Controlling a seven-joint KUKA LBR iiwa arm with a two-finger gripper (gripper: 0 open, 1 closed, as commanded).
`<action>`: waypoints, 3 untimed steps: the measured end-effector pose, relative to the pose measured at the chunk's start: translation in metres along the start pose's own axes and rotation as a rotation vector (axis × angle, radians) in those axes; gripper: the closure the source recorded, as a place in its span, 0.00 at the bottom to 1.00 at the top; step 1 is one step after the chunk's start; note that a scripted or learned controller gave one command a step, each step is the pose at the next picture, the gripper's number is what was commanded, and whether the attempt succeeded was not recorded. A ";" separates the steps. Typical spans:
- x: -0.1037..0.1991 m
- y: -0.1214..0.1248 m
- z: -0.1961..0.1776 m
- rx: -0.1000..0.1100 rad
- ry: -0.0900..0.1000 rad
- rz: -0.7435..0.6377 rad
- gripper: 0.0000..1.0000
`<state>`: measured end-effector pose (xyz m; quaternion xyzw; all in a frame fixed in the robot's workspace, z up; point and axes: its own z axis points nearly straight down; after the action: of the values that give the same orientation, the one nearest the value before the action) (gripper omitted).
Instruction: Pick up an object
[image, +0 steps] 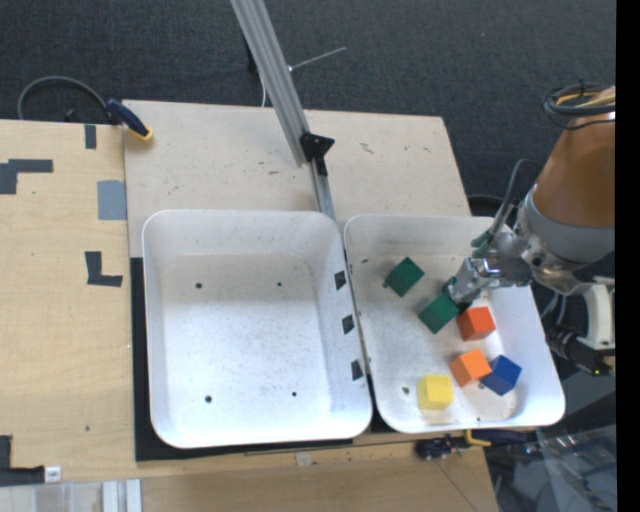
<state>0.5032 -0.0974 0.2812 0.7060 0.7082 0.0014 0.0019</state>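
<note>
From above, the gripper (468, 285) sits low in the right bin (372, 330), touching a green block (438, 314) near the bin's middle; whether its jaws are parted or clenched, I cannot tell. The block looks light, rigid and smooth, best pinched across opposite flat faces. It lies turned diagonally to the bin's edges, roughly cubic, no clear long axis.

Your arm (580, 190): rounded orange shell over a grey band | wrist: silver metal block, green fitting, thin dark cable | gripper (466, 287): small, dark and metallic.
</note>
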 end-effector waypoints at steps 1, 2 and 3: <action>0.042 0.023 0.002 0.005 0.001 -0.002 1.00; 0.093 0.041 0.025 0.009 0.002 -0.003 1.00; 0.137 0.067 0.045 0.007 0.000 -0.003 1.00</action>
<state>0.5701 0.0400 0.2364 0.7050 0.7092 -0.0009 -0.0007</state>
